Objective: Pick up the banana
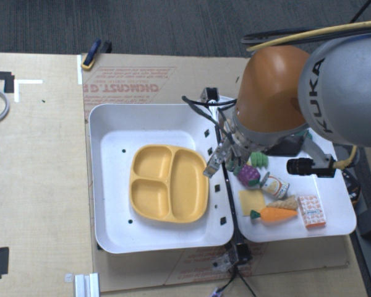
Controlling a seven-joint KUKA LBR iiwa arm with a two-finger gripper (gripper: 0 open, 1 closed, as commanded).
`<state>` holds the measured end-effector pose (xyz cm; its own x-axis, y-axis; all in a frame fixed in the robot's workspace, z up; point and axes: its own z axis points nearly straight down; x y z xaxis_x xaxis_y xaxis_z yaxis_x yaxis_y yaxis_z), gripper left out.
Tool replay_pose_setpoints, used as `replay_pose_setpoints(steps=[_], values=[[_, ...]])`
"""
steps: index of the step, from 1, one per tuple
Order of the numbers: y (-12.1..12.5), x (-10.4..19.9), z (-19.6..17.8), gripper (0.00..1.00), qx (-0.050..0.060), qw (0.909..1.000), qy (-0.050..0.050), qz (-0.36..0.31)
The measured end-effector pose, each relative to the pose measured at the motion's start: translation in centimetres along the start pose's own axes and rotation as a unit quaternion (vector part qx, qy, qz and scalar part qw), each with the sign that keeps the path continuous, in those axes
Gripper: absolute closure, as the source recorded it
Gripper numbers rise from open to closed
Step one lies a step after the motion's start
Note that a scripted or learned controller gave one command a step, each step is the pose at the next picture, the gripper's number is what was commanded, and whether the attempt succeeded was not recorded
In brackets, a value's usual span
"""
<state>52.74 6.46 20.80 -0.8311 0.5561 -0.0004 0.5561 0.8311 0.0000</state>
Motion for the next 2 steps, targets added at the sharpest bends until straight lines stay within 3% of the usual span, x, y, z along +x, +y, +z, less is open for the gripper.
replay_pose_setpoints(steps=[1,2], values=[[0.0,0.0,0.0,0.00,0.000,1.0000,0.000,0.000],[3.2,-0.9,1.6,0.00,-0.001,0.9990,-0.001,-0.046]])
